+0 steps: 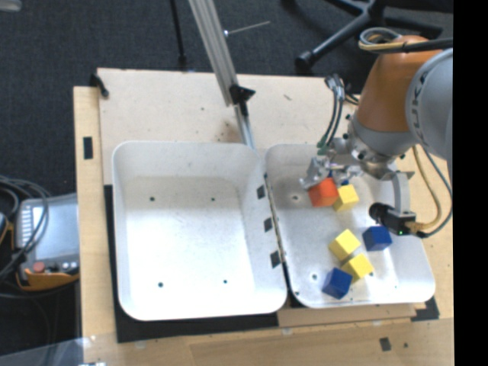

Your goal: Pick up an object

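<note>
In the right bin (299, 280) lie several small blocks. An orange block (323, 194) sits near the bin's far side, with a yellow block (348, 197) touching it on the right. My gripper (329, 175) hangs directly over the orange block, its metal tip hiding the block's far edge. Whether it grips the block is hidden. Toward the front lie two more yellow blocks (345, 244) (358, 266) and two blue blocks (377, 238) (336, 282).
The left bin (191, 227) stands beside the right one, sharing a middle wall. A slanted aluminium post (217, 52) rises behind the bins. Cables hang from the arm's wrist over the right bin's right side.
</note>
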`<state>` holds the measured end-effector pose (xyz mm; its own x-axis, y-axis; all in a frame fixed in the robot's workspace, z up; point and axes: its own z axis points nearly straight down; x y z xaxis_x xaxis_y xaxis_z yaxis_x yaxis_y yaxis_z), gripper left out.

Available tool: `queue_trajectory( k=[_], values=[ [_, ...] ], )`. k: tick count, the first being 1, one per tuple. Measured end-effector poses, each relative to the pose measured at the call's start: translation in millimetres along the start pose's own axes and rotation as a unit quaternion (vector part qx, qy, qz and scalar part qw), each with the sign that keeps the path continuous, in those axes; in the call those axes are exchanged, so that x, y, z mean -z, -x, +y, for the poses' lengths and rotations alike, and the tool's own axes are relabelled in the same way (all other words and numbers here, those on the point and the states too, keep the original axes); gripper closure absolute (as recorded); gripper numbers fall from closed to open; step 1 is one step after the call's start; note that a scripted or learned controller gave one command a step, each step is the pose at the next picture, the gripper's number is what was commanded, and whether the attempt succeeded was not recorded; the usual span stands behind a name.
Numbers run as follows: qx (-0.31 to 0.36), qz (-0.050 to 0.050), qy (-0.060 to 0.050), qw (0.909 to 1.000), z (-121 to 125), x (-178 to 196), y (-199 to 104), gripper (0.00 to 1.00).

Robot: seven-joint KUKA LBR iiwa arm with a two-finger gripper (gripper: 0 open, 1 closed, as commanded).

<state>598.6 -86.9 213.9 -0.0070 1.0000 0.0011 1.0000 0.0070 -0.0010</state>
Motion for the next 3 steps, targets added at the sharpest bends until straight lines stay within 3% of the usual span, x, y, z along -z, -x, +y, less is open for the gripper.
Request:
queue_trajectory(
  k=[2, 3],
  values=[
    [0.001, 0.0, 0.002, 1.0, 1, 19, -119, 1.0],
    [0.0, 0.0, 0.0, 1.0, 1, 11, -165, 1.0]
  ],
)
